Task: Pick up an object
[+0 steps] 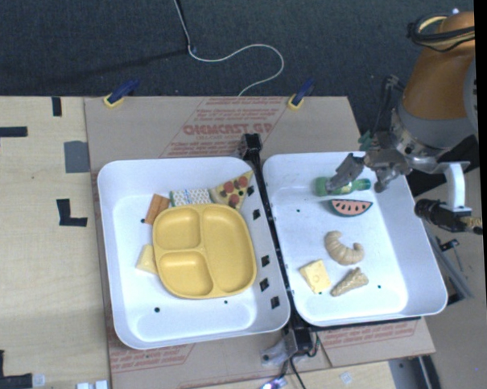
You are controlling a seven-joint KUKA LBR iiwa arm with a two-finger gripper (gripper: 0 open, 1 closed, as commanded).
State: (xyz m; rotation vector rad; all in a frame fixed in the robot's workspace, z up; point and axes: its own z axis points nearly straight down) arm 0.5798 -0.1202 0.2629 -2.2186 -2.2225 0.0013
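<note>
**Gripper low over the right bin's far end, beside a green piece**

The arm (pixel 436 76) comes in from the right, orange band up top. Its gripper (pixel 345 177) sits low in the right bin (pixel 409 291), near the far wall. Fingers (pixel 340 180) are dark and slanted down to the left. Whether they are open or closed, I cannot tell from here. A green piece (pixel 324 185) lies right at the fingertips, partly hidden by them. I cannot tell if it is between the fingers or only touching.

Just below the gripper lies a watermelon slice (pixel 351 207), red with a green rind, flat on the floor. Nearer the middle is a croissant (pixel 343 248). Toward the near end sit a cheese wedge (pixel 315 276) and a cone (pixel 350 282), close together but apart.

The left bin (pixel 128 316) holds a yellow tray (pixel 204 250) with three sections. Small items peek out from its far edge and left side: a pizza slice (pixel 235 188), an orange strip (pixel 156 208), a pale wedge (pixel 145 258).

Both bins rest on cardboard (pixel 216 126).
</note>
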